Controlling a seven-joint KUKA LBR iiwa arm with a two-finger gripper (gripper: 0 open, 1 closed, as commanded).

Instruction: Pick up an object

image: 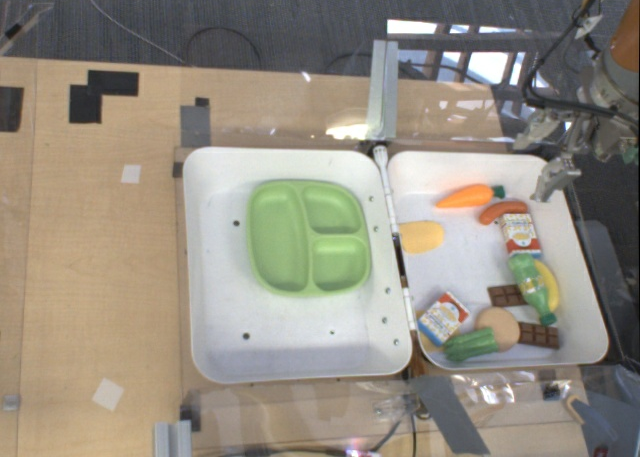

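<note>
Camera view: counter [90, 275] carries two white bins side by side. Left bin [215, 330] holds green divided plate [307, 237]. Right bin [470, 255] holds toy food: carrot [465, 197] near far wall, banana [545, 283], small carton [443, 317] near front. Gripper [556, 167] above right bin's far right corner; fingers open, holding nothing.

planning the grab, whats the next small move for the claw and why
Probably lower the claw and shift it slightly left toward the sausage. The claw hangs above the right bin's far right corner with nothing visibly held, and the sausage and carrot lie nearest it.
</note>
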